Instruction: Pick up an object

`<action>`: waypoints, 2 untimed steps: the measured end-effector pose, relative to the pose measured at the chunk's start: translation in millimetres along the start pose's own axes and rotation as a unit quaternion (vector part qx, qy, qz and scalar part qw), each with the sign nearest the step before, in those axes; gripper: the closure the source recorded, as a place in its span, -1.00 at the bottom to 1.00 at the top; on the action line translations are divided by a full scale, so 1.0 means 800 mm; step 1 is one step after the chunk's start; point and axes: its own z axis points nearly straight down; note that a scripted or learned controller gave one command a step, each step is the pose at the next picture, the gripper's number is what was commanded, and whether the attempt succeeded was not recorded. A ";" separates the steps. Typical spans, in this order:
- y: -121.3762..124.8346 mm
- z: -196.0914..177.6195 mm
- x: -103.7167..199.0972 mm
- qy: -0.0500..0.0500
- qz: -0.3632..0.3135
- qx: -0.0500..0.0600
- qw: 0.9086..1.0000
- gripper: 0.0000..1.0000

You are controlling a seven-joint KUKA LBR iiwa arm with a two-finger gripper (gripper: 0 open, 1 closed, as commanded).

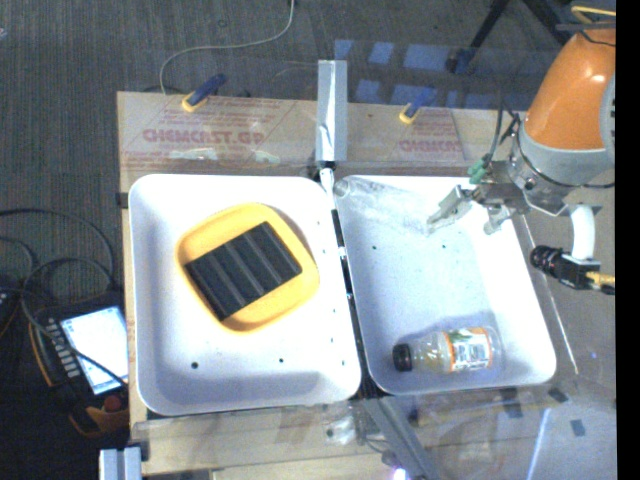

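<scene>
Nearest to where I stand, a clear plastic bottle with a black cap and an orange-and-white label (447, 352) lies on its side at about six o'clock in the right-hand shallow white bin (520, 298), cap pointing towards nine o'clock, close to that bin's near wall. Nothing is touching it.

The grey arm with its orange band (572, 93) comes in from three o'clock, and its two-finger gripper (470, 211) hangs over the far part of the same bin, near the wall at twelve o'clock and well apart from the bottle. The fingers (446, 208) stand spread open with nothing between them (one pale prong reaches out towards nine o'clock, the other sits nearer the wrist).

In the left-hand white bin (160, 368), a rounded yellow plastic tray topped by a ribbed black panel (247, 266) lies flat and skewed, around the bin's centre.

Both bins sit side by side on a plywood tabletop (225, 133), with two clamps at twelve o'clock.
</scene>
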 end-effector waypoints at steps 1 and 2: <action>-0.084 0.016 -0.045 -0.001 -0.038 0.000 0.999 -1.00; -0.107 -0.059 -0.043 -0.001 0.031 -0.001 1.000 -1.00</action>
